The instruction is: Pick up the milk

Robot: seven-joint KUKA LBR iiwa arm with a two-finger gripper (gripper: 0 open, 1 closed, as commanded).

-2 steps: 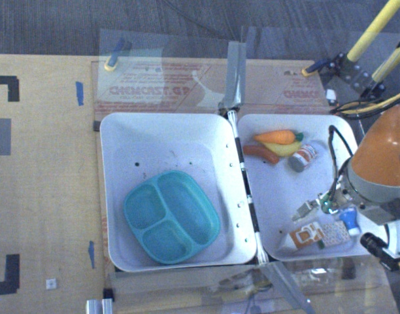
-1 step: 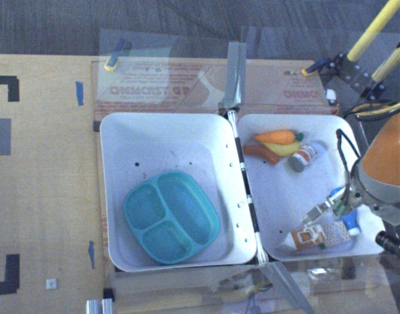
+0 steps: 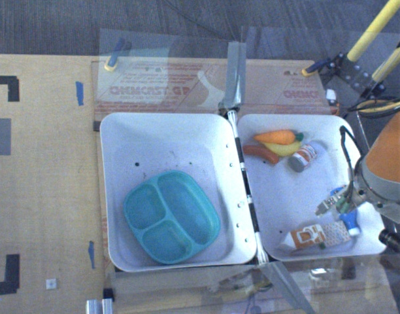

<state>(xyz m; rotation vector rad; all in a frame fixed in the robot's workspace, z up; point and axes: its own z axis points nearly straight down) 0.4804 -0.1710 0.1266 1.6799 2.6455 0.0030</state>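
Milk takes the form of a small white carton with an orange label and a blue cap (image 3: 319,235), lying on its side near the front edge of the right-hand shallow white bin (image 3: 278,195), its cap end pointing toward the right wall. The grey arm with its orange band (image 3: 386,159) comes in from the right, and its two-finger gripper (image 3: 332,203) hangs over the right part of that bin, just above and slightly to the right of the carton's middle, close to the cap end; nothing shows between the metal fingertips, and they appear slightly parted, though the view is too small to settle it, so whether the tool is released or clenched cannot be told. Carton and gripper look near each other, but contact cannot be made out. Toward the back of the same bin lies a cluster of toy foods: an orange carrot with a green top (image 3: 277,137), a yellow banana (image 3: 283,148) touching it, a reddish-brown sausage (image 3: 260,153) just in front, and a small grey can with an orange-and-white label (image 3: 302,157) tipped over beside them. The left-hand white bin (image 3: 121,136) holds a teal plastic tray with three compartments (image 3: 172,216), lying flat toward its front.
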